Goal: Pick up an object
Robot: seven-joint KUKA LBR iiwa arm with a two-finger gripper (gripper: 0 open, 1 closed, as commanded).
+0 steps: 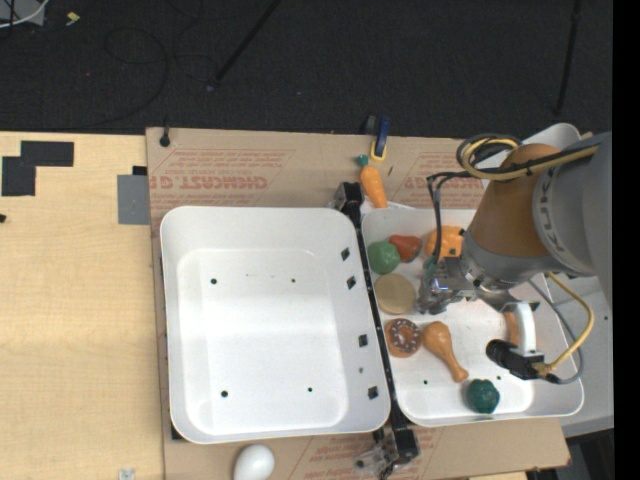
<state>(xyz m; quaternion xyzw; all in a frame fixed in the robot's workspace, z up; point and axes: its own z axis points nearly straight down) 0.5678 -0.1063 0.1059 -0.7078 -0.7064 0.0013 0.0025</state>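
Cardboard-topped bench (250, 168) under 2 white bins (260, 328), dark floor (300, 48) behind

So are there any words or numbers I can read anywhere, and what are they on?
Red print on the cardboard sheet above the left bin: upside down and blurred, too unclear to read.
More red print on the cardboard at the bottom edge: too small and blurred to read.
No readable words on the toys or the arm.

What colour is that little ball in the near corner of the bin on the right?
Dark green: the ball shows plainly in the camera view, near the bin's front edge.
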